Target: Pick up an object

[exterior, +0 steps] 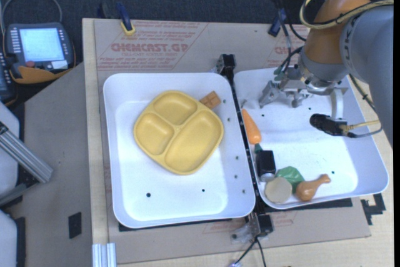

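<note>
Bins sit side by side before you. Left white bin (119, 153) holds a yellow three-compartment plastic plate (179, 132) and a small brown block (210, 99). Right white bin (356, 159) holds an orange carrot (251, 127), black block (266, 162), green piece (291, 174), cream disc (278, 190) and brown drumstick (311, 186). Metal two-finger gripper (282, 95) hovers over that bin's far end; its opening cannot be judged.

plate (179, 132) in left bin (125, 197)
</note>
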